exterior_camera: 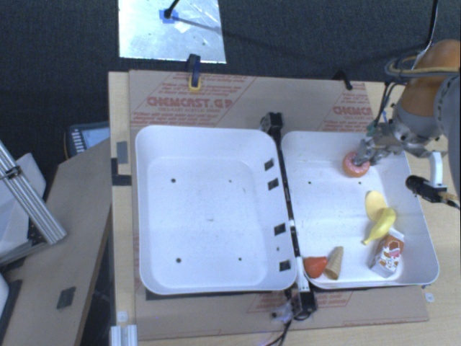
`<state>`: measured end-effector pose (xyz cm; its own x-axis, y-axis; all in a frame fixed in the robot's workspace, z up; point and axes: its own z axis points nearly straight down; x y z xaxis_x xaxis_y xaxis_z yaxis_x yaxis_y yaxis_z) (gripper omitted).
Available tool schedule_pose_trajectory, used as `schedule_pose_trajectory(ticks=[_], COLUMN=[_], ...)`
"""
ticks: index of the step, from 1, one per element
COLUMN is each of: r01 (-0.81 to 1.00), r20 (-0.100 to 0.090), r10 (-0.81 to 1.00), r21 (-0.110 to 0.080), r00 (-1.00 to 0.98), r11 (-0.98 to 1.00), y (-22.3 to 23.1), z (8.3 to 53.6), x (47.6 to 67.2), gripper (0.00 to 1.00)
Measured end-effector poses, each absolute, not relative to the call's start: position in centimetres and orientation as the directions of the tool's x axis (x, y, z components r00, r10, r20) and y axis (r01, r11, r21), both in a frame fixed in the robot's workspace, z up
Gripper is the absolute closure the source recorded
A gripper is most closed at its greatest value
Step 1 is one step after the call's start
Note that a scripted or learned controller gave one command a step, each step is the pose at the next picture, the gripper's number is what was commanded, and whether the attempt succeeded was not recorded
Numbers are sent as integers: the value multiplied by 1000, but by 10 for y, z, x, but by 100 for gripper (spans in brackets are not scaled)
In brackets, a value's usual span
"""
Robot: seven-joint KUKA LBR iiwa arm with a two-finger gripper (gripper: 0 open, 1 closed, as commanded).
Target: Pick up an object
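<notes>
Pink-iced ring doughnut (pixel 355 165), lying near the far wall of the right-hand white bin (pixel 425 225), with gripper (pixel 364 152) lowered onto it, apparently for grasping; finger state indeterminable.

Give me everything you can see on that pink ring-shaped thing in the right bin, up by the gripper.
The pink ring looks like a toy doughnut: round, pinkish-orange, paler in the middle, probably plastic. It lies flat on the floor of the right bin, near the far edge and toward the arm's side, apart from the other toys nearer the front. The gripper is right at its upper edge and partly covers it; whether it is touching or gripping the ring is not clear from this view.
</notes>
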<state>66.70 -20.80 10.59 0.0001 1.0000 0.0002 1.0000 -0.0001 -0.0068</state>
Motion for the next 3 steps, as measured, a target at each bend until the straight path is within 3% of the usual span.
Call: schedule_pose_trajectory(ticks=[1,2,3], r01=[1000,1000,1000], r20=[-3,2,-1], r10=[1000,1000,1000], r21=[11,-13,2], r00=[-4,-4,0], r11=[4,4,0], y=[-207,-206,-206], z=[200,95,147], x=[670,665,612], gripper=[100,100,100])
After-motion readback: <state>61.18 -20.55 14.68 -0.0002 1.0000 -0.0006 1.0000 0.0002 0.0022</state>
